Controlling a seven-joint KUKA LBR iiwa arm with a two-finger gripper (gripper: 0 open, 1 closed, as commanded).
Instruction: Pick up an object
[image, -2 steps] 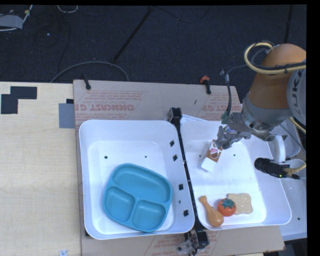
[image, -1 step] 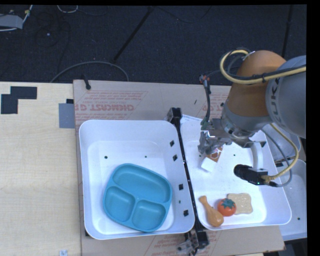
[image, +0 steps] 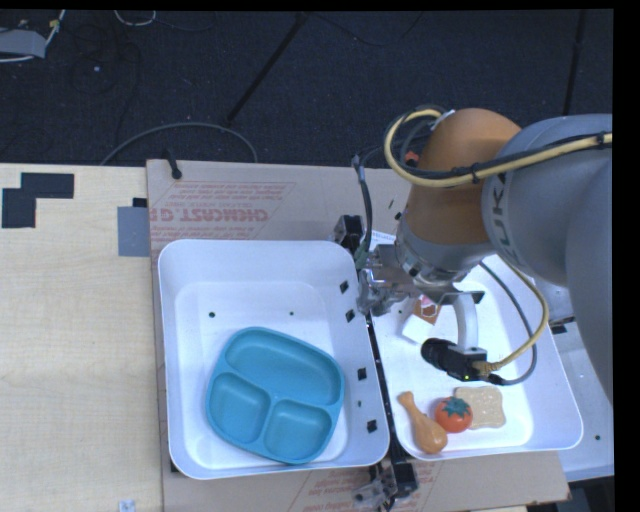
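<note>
Just below the pincer (image: 415, 305) (right bin (image: 560, 420)) lies a tomato (image: 452, 414).

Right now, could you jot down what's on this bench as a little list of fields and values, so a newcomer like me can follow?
left bin: holds a light blue plastic plate with three compartments
right bin: holds a tan toy drumstick, a red toy tomato, a pale toast-like slice and a small white block
toy grouping: tomato between drumstick and slice, near the front edge
arm: grey and orange, above the right bin's rear
gripper fingers: hidden
</note>
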